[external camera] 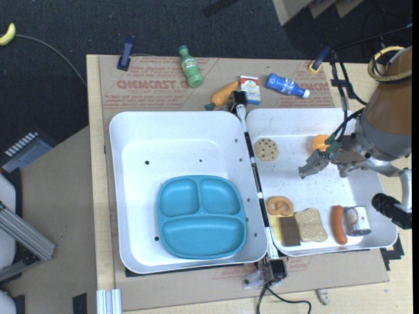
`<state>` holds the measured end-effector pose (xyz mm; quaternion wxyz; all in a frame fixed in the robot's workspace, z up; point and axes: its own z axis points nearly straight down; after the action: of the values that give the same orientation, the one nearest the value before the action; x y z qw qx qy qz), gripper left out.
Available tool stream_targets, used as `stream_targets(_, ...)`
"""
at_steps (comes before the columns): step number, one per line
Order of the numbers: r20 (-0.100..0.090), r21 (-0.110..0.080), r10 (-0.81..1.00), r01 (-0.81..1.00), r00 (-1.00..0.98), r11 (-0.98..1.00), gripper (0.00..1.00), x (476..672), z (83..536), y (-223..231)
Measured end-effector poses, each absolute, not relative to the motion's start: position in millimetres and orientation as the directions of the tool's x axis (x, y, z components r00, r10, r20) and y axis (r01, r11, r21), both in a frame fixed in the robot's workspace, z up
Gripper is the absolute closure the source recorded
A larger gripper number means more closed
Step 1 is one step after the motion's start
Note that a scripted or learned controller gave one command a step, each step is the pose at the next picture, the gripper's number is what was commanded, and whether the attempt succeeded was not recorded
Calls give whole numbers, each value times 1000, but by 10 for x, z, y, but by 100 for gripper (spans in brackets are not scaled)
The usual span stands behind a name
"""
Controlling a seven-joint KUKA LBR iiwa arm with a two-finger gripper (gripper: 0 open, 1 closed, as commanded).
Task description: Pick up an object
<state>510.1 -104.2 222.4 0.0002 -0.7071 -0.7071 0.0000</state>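
Claw: the claw hangs over the right bin; grip state unclear.
Progress: nothing lifted; cookie untouched.

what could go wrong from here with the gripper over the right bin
The gripper hangs over a bare patch of the right bin, so closing here would likely grab nothing. The orange object sits close behind it and could get knocked on descent. The items along the near wall, pretzel, bread slice, hot dog and can, are packed tight, so a grasp there may jostle neighbours.
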Motion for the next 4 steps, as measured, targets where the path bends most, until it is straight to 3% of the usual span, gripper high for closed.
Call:
stream_targets(1, 0, -1, 1000, 1000, 1, -1, 0, 5238, 1808, -1667)
stream_targets(2, 0, -2, 1000, 1000, 2, -2, 0, 4909, 1672, -2216)
stream_targets(3, 2, -4, 1000, 1000, 1, -1, 0, 4779, 917, -2122)
stream_targets(4, -4, 7, 1000, 1000, -2, 2, 0, 6143, 1170, -1770)
